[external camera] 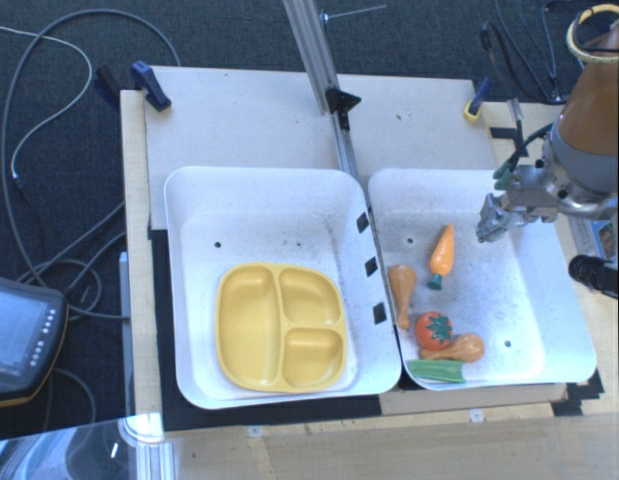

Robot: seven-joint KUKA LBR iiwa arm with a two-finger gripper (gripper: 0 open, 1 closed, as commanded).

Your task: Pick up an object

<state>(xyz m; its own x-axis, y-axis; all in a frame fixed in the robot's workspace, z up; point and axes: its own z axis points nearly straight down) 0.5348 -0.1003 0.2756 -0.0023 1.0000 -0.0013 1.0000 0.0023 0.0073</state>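
The yellow tray [282,326] looks like smooth, glossy plastic. Both white bins [259,200] look matt and speckled. The tabletop [239,118] looks matt.

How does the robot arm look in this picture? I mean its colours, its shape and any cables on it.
The arm is a thick rounded body with a broad orange band above a grey wrist section. Dark cables run alongside the wrist. At its end sits a small grey metal hand, and a green detail shows near the mount.
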